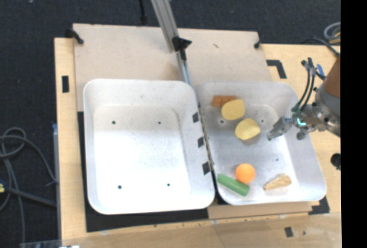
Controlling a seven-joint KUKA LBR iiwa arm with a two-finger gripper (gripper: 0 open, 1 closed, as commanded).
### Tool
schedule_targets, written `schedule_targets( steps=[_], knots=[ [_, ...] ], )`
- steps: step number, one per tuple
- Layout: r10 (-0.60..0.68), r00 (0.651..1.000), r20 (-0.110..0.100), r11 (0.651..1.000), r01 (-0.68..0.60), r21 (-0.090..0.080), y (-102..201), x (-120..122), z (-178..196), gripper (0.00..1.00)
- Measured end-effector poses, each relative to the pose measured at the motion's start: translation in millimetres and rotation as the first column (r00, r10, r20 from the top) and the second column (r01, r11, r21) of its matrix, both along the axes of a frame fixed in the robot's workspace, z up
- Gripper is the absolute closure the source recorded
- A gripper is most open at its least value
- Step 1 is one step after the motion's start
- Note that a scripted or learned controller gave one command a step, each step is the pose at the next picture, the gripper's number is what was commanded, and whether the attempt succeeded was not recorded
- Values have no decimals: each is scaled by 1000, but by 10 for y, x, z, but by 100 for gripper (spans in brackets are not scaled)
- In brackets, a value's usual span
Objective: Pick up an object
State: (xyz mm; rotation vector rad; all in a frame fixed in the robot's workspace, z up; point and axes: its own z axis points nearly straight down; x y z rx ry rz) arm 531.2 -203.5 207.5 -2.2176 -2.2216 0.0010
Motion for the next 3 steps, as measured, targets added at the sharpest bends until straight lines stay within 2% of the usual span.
schedule_targets(
  steps=[1, 3],
  knots=[
    [0, 1000, 5, 1000, 0, -1, 1, 11, 24, 0],
    [-3, 1000, -2, 1000, 3, -2, 36, -93, -1045, 0]
  ],
)
